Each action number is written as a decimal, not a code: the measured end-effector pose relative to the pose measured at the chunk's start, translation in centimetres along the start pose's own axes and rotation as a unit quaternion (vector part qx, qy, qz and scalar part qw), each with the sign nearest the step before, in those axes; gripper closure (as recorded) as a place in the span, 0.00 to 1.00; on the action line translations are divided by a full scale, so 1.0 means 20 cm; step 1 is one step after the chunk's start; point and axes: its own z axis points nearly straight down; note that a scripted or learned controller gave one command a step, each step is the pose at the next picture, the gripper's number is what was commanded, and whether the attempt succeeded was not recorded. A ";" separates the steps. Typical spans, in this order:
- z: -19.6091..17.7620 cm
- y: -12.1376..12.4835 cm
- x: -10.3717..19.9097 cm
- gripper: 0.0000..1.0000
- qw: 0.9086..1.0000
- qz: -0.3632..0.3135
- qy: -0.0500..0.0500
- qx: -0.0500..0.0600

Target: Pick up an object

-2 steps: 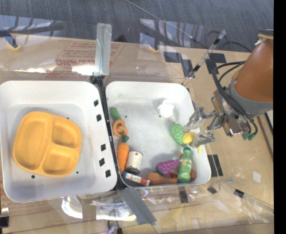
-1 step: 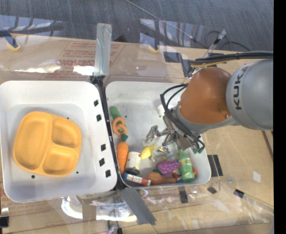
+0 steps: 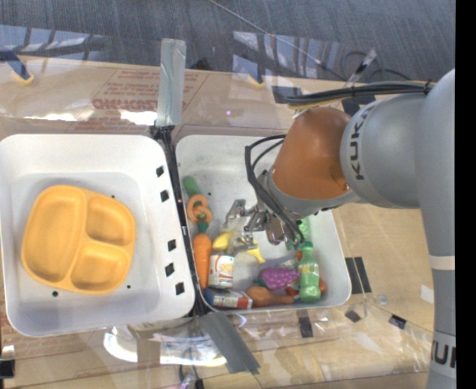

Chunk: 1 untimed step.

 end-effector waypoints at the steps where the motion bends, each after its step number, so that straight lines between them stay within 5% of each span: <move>1: -0.82 0.23 -0.22 1.00 1.000 -0.022 -0.007 0.001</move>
